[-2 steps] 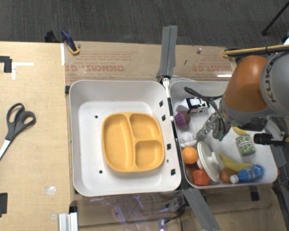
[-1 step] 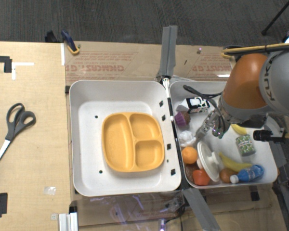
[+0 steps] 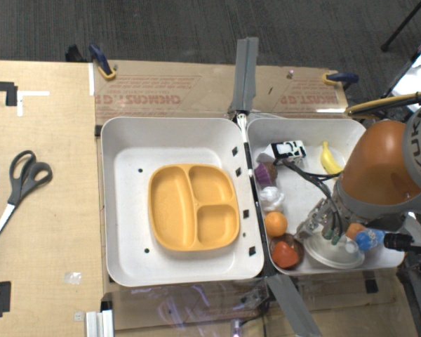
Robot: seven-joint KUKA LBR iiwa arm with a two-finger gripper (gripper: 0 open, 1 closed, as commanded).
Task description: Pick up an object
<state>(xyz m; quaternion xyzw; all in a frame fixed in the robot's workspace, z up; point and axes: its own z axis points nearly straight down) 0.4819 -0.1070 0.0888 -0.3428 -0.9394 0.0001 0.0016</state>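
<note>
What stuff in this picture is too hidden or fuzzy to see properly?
- Gripper, camera view: the arm's orange band covers its top, so open or shut is unclear.
- Blue object, lower right of the right bin: partly under the arm, unidentifiable.
- Scissors: blade tips cut off by the left edge.

A yellow plastic banana (image 3: 330,159) lay near the right bin's far wall; a round orange fruit (image 3: 275,223) sat by the divider, a red tomato-like ball (image 3: 285,253) just below it.
</note>
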